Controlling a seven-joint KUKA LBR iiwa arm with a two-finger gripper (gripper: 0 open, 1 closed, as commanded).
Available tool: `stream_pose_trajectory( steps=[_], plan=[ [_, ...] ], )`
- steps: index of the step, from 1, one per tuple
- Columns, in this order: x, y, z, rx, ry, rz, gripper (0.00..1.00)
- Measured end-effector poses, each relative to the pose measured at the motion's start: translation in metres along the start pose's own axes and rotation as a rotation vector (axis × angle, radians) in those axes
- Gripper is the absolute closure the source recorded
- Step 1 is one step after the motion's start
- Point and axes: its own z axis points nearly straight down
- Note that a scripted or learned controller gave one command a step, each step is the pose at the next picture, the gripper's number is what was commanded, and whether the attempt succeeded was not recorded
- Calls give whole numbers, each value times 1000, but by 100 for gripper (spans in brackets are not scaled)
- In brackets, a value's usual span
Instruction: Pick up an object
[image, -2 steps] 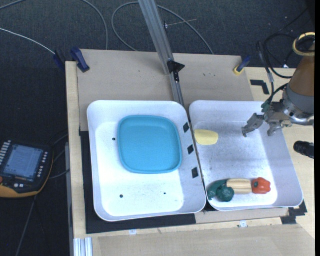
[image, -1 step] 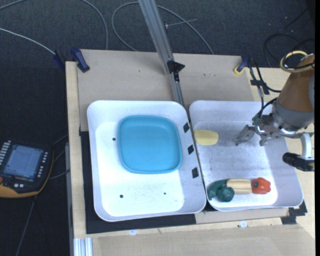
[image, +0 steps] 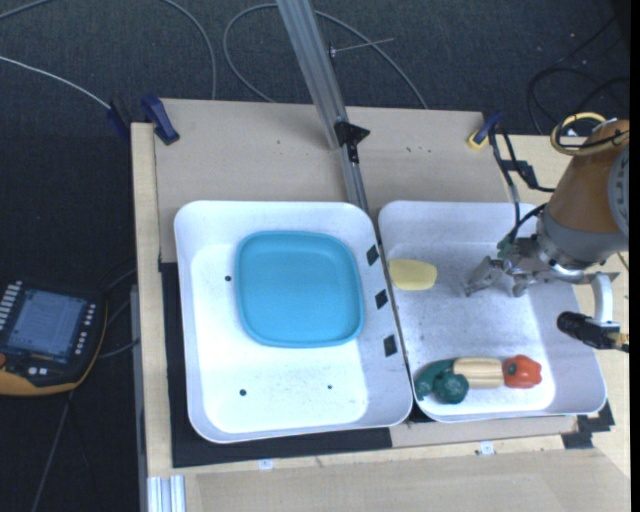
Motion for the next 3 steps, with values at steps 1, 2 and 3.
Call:
stream_pose_trajectory(
  steps=[1,2,3],
  plan=[
    [0,1,-12,-4,-1,0,100],
    [5,9,-60,-6,-1,-1,100],
    [5,6,-104,-6,-1,0,100]
  ],
)
